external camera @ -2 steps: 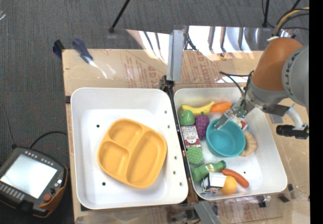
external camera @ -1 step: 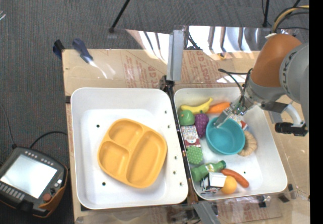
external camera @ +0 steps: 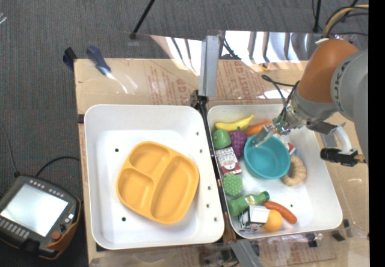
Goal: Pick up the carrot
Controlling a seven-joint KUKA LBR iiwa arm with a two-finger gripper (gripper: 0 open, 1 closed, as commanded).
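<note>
Reaching in from the right, the grey arm's two-finger gripper [external camera: 269, 135] hung over the far rim of the teal plastic bowl [external camera: 267, 158] in the right white bin [external camera: 328, 199]; how far it was open could not be told. The orange toy carrot [external camera: 280, 211] lay near the bin's near edge, beside a small orange fruit [external camera: 272, 222]. A yellow divided plate [external camera: 157, 181] sat in the left white bin [external camera: 102, 127].

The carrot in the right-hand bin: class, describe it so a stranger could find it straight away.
Start at the right white bin and go to its near edge, below the teal bowl. There the carrot lies slantwise, a slim orange-red taper. It sits beside a round orange fruit and a green bottle; its long pointed shape sets it apart.
</note>
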